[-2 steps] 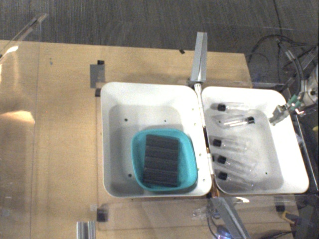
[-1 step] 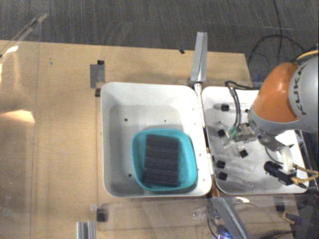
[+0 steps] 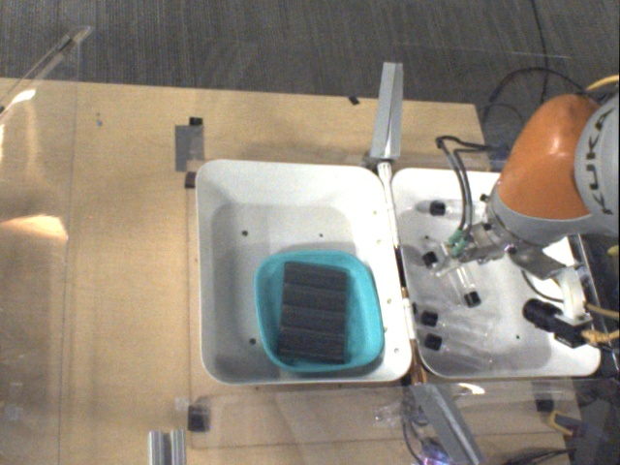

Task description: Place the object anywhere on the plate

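Grey carpet (image 3: 242,17) ran behind a pale wooden tabletop (image 3: 107,260), seen from above at a slant. Two shallow white bins sat side by side on the tabletop, edges touching.

Left bin (image 3: 223,221): a teal plate (image 3: 363,303) lay in its near half, towards the wall it shares with the other bin. A dark ribbed block (image 3: 313,310) lay flat on the plate, roughly centred, with its long side running front to back. Teal rim showed on all sides of the block.

Right bin (image 3: 513,356): several small clear vials (image 3: 429,257) with black caps were scattered over the floor, most of them along the left side and apart from one another.

Arm (image 3: 547,163): it reached in from the right, with the orange band over the far right part of the right bin. The gripper (image 3: 463,248) was low over that bin's middle, close to one of the vials. Whether the gripper was open or closed could not be told from this angle, and nothing could be seen held in it. The gripper was well apart from the plate and block.
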